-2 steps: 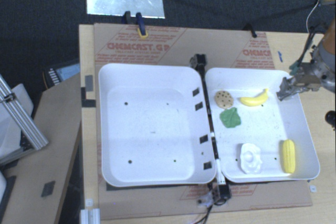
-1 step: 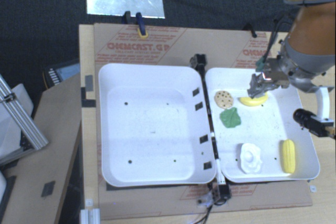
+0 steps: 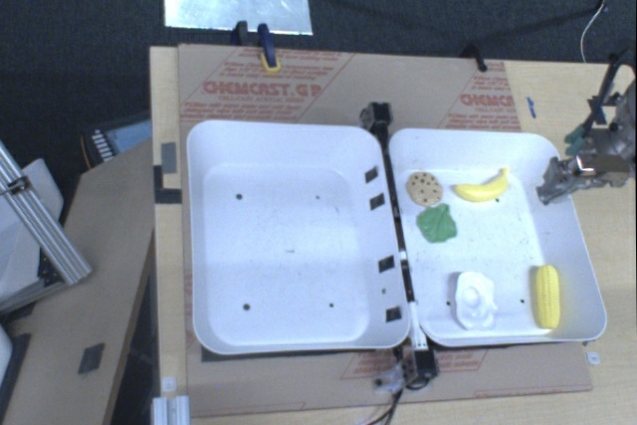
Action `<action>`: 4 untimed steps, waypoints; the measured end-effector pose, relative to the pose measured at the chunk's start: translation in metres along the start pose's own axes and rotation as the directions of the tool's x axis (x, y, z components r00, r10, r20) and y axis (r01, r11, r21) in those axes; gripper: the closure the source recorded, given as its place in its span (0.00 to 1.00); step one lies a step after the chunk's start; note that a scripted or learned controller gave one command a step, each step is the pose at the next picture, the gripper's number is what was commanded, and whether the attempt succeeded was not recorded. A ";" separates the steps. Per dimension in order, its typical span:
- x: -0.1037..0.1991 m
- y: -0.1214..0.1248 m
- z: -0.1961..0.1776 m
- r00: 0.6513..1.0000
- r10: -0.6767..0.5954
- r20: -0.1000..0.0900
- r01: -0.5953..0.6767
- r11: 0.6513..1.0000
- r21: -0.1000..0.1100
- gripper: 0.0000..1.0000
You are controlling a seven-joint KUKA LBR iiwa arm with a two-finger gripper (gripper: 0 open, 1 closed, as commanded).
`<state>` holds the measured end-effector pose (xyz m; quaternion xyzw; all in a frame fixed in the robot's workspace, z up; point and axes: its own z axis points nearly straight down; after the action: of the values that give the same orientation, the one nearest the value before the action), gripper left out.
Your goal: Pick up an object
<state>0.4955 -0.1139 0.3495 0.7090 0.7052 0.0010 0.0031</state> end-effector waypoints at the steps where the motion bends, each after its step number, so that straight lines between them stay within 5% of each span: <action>1: 0.055 -0.008 -0.035 1.000 -0.015 -0.004 0.015 1.000 -0.001 1.00; 2: 0.110 -0.009 -0.004 1.000 -0.015 -0.005 0.015 1.000 0.004 1.00; 4: 0.222 -0.009 -0.134 1.000 -0.016 -0.007 0.016 1.000 -0.004 1.00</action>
<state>0.4868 0.1087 0.4831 0.7033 0.7109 0.0049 0.0020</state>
